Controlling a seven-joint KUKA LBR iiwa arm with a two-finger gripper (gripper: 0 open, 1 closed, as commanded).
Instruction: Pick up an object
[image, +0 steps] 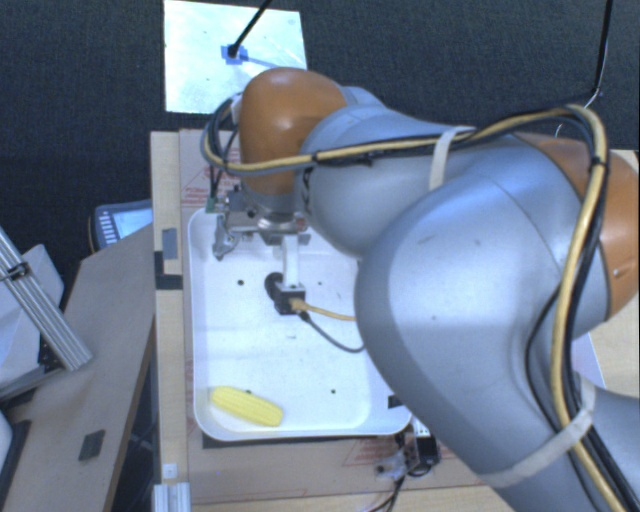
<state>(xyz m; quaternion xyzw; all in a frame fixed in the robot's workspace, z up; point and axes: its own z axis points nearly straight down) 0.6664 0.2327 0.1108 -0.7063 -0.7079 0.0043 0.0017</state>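
Yellow ridged corn cob (246, 406), seemingly plastic, lies flat in the shallow white bin (300, 375), well apart from the hand (228, 238) and nearer the camera, by the bin's front rim. That hand hangs over the bin's far left corner; whether it is spread or pressed together cannot be told.

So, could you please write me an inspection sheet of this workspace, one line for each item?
Surface: white bin on a wooden bench; a few small dark specks on its floor.
Job's things: one yellow corn cob, lying flat in the bin's near left corner.
Clutter: nothing seen.
Grippers: end effector above the bin's far left corner, well apart from the corn cob.
Cables: yellow cable running along the grey arm; thin black cable at top right.
Surroundings: pale sheet beyond the bench; aluminium rail at left.
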